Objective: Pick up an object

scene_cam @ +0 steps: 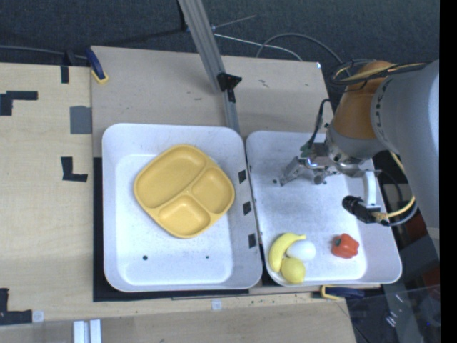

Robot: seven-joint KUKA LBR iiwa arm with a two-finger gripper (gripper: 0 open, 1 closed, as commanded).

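Gripper (298, 171) above right bin (285, 148), banana (283, 247), egg (301, 250) near corner

Banana (283, 246), egg (302, 251), lemon (293, 269) touching; tomato (345, 246) apart.

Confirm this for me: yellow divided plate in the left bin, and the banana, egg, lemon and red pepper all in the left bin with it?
Not quite. The yellow divided plate is in the left bin, but the camera view shows the banana, egg, lemon and red pepper in the right bin.
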